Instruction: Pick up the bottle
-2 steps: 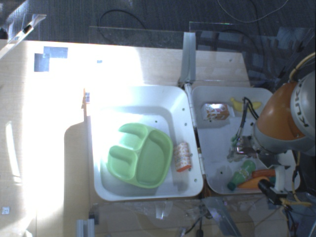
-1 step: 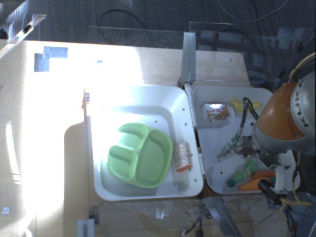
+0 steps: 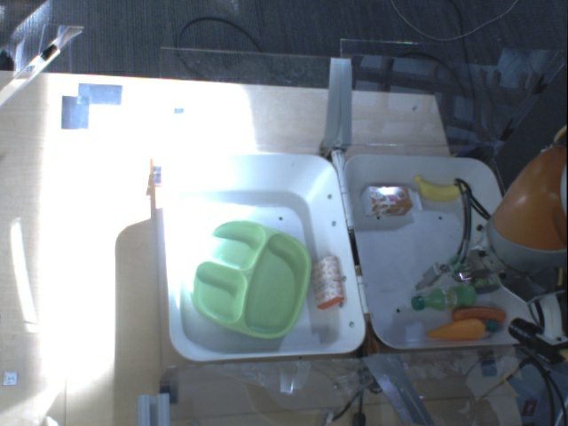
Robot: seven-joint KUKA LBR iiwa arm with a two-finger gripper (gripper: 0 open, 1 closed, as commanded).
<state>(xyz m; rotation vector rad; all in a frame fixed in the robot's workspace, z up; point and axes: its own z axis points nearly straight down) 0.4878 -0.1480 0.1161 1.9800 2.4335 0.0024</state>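
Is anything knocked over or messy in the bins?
Yes. The can in the left bin lies on its side beside the green plate. In the right bin, the green bottle lies flat too, crowded against the carrot. Nothing looks spilled or broken.

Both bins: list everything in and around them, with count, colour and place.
Bins: two, white, side by side on the bench.
Divided plate: one, green, middle of the left bin.
Can: one, pale with a red end, left bin, lying beside the plate's right edge.
Packet: one, silvery with a red-brown print, upper right bin.
Banana: one, yellow, upper right bin, right of the packet.
Bottle: one, green, lower right bin, lying on its side.
Carrot: one, orange, just below the bottle.
Cables: black, running down the right bin.
Arm: one, grey and orange, right edge.
Hand: one, over the bottle.
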